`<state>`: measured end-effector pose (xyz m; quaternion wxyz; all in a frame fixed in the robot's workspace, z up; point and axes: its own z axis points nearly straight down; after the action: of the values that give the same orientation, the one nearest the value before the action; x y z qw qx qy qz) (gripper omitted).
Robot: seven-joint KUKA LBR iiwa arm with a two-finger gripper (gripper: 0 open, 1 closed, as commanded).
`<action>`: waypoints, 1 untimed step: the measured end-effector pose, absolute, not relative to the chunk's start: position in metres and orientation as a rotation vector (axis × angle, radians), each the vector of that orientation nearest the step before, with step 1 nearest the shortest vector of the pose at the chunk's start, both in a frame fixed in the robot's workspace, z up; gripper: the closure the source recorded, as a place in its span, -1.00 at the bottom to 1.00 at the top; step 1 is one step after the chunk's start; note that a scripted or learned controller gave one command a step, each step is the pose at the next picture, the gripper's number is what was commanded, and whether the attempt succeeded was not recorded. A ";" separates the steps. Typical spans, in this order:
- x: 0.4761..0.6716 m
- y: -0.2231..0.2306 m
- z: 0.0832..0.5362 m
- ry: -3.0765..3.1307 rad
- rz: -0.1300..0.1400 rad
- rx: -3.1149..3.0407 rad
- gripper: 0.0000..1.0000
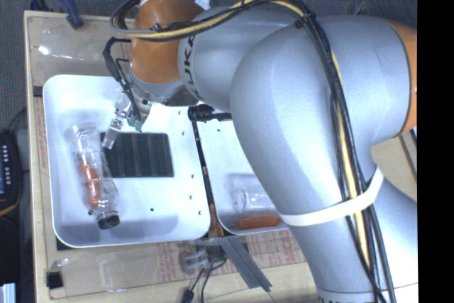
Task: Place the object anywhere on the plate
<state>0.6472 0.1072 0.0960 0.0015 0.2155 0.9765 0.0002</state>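
A dark, ribbed rectangular plate [140, 155] lies flat in the left bin [60, 92]. Just left of it a clear plastic bottle [91, 170] with orange contents and a black cap lies lengthwise on the bin floor. My gripper [117, 128] hangs over the plate's upper left corner, between the plate and the bottle's top end. A small green bit shows at its tip. The orange wrist band sits right above it and the grey arm covers much of the view.
The right bin [225, 227] is mostly hidden under the arm; a clear object [248, 196] and an orange item [259, 222] lie near its front edge. A blue clamp [71, 10] sits at the bench's far left corner.
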 end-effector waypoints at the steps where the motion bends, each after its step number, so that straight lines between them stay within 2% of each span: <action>1: 0.610 0.148 0.093 3.055 -0.017 0.725 -1.00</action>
<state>0.6103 0.1482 0.0926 0.0007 0.2307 0.9730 -0.0054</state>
